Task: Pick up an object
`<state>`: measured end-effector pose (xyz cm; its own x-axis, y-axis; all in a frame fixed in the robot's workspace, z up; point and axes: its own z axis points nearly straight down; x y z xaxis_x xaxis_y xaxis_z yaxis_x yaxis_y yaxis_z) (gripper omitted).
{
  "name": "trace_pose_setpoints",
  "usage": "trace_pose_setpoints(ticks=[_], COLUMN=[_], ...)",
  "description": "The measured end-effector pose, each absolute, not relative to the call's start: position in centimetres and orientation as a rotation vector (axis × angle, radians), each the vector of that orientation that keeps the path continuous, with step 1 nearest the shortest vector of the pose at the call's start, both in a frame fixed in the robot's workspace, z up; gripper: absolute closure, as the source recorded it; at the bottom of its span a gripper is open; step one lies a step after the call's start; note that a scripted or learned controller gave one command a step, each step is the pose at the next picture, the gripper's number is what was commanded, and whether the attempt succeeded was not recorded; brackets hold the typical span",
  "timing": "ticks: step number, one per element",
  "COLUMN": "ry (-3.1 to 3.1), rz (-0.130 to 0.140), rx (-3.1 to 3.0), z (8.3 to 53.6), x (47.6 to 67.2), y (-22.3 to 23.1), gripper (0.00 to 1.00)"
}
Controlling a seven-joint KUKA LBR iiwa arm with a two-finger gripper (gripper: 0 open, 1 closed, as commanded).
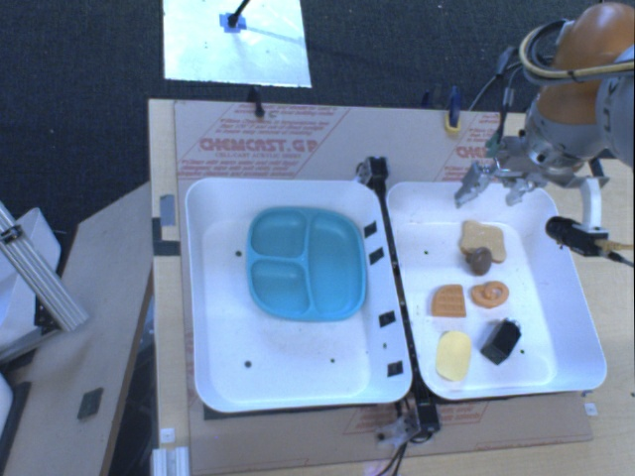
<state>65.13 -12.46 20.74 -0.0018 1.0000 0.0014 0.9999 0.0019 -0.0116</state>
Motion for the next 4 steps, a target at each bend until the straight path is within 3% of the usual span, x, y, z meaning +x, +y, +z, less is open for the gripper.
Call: trace_pose_setpoints(ticks=[1,4], ry=[-2.227,-2.233], rz=[-0.002,-0.002], rx=[-2.218,-2.215], z=[21.6,8.5], x=[65.4,66.6], y=[-12.4,-12.2], gripper=[0.00,0.00])
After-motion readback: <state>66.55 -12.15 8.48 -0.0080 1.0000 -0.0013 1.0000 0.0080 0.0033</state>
